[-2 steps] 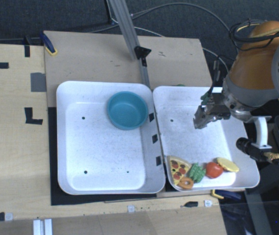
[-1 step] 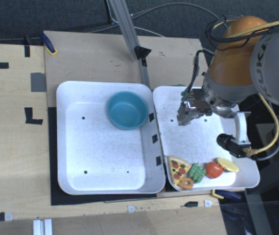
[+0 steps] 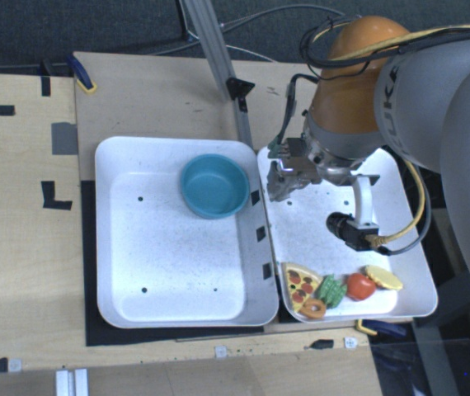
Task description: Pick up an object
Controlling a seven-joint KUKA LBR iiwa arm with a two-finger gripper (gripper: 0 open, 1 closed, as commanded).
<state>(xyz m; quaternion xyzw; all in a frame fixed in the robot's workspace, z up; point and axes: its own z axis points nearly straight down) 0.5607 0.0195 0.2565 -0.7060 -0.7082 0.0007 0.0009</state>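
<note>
Your claw hangs over the right bin, at its upper-left corner; you cannot tell its opening. The toy food lies along that bin's near edge, well apart from the claw. A blue bowl sits in the left bin.

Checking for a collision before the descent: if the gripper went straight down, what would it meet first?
Probably bare floor of the right bin; the gripper hangs over its upper-left corner, though depth is unclear.
</note>
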